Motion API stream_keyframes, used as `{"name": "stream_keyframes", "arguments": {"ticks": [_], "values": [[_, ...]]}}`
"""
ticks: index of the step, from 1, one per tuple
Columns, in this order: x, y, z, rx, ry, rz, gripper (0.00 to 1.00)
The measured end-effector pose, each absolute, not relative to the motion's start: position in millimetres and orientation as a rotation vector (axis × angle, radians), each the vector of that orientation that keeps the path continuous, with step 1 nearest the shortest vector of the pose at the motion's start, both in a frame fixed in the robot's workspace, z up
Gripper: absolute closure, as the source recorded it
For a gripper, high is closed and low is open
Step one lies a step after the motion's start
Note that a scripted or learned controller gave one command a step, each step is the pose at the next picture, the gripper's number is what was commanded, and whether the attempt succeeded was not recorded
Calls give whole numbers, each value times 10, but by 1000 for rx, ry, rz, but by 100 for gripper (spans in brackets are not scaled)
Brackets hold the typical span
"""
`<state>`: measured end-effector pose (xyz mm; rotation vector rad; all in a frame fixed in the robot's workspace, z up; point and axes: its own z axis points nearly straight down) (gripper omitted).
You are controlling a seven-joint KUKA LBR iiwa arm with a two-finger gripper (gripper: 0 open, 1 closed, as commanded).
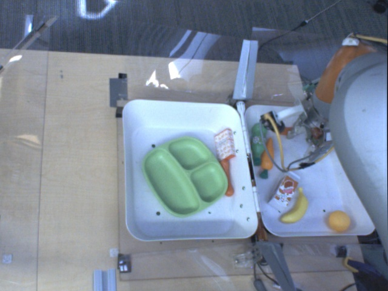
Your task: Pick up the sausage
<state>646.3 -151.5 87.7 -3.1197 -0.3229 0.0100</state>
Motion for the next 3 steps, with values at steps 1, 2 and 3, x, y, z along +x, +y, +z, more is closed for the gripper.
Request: {"name": "stream_keyframes", "arguments": {"ticks": [1,2,3], "values": [[6464,-827,886,-3123,-318,3,0],[6448,-1420,988,-3125,-323,-4,0],[6528,-840,947,-3119,-311,29,0]]}}
